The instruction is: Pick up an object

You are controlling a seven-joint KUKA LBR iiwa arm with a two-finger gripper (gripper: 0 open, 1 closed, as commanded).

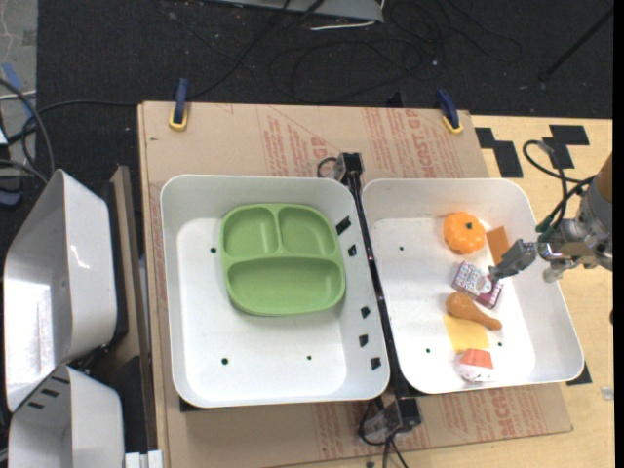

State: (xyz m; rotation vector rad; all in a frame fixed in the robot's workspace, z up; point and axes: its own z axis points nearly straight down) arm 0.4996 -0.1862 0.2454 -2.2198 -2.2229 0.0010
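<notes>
on the left stands the left bin (190,291), white and shallow, and inside it lies a green divided plate (284,259) with three compartments, closer to the far wall of this bin than to the near one. the plate sits flat on the floor of the bin.

just to the right of the green plate runs the black divider (366,261) where the two bins meet, and after it comes the right bin (409,359). all the small objects are in this bin, well apart from the green plate. farthest from me is an orange pumpkin-like toy (464,232), and just beside it, on its right, an orange-brown flat piece (498,241). a little nearer to me lies a small purple and white packet (470,279), and below it a brown toy drumstick (473,310), touching or almost touching the packet. next comes a yellow flat square (466,334), partly under the drumstick, and nearest to me a small white and red object (475,363); i cannot say what it is.

the gripper (505,264) reaches in over the right wall of this bin, low, and its tip is just beside the purple packet, on the side far from the green plate. whether its jaws are spread or pressed together i cannot tell, and i see no object between them. the grey wrist (580,234) is at the right edge of the bin.
</notes>
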